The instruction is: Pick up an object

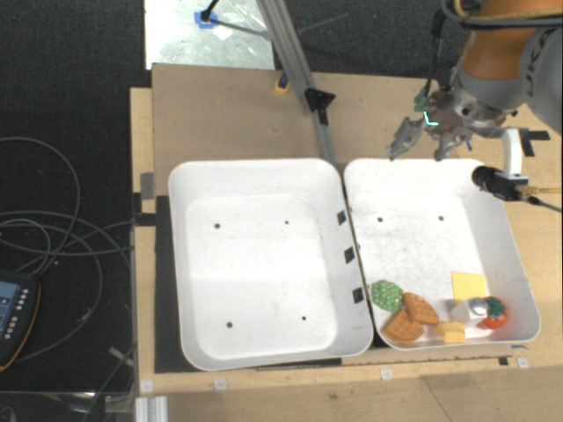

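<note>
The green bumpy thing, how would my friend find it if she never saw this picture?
Start at the right white bin and look along its near edge, where small toys lie in a row. The green bumpy thing is at the left end of that row, beside the divider between the bins. It is the only green one; the pieces next to it are orange-brown with a waffle grid.

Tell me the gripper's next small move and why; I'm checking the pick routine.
Probably swing toward the near end of the right bin and come down. The gripper is open and holds nothing, up at that bin's far edge, while the yellow block, waffles and green piece are clustered at its near end.
</note>
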Tool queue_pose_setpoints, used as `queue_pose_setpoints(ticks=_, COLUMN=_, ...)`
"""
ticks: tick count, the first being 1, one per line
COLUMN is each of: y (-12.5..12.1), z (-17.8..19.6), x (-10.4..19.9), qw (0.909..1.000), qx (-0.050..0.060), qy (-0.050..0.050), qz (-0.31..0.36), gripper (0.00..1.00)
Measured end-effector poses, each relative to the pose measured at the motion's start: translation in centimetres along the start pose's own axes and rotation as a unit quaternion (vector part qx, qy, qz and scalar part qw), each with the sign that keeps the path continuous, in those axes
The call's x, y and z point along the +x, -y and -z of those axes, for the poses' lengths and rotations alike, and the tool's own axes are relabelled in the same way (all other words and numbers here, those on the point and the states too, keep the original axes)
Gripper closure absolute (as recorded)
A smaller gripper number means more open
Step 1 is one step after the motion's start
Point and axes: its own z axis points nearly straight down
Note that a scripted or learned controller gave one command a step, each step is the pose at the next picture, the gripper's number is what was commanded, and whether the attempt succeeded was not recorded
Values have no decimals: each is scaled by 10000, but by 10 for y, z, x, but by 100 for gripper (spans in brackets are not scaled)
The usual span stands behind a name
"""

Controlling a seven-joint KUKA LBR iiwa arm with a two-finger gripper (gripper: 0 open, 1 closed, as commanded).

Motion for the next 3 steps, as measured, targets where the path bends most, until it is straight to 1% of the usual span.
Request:
queue_pose_setpoints(ticks=1, y=-1, z=2, x=0, qw=10000, qx=-17, qy=6, qz=5, gripper=0)
queue_pose_setpoints(ticks=2, y=-1, z=-60, x=3, qw=10000, qx=4, qy=6, qz=-4, gripper=0)
queue_pose_setpoints(ticks=3, y=-2, z=-122, x=-2, qw=10000, qx=9, qy=5, qz=-19, gripper=0)
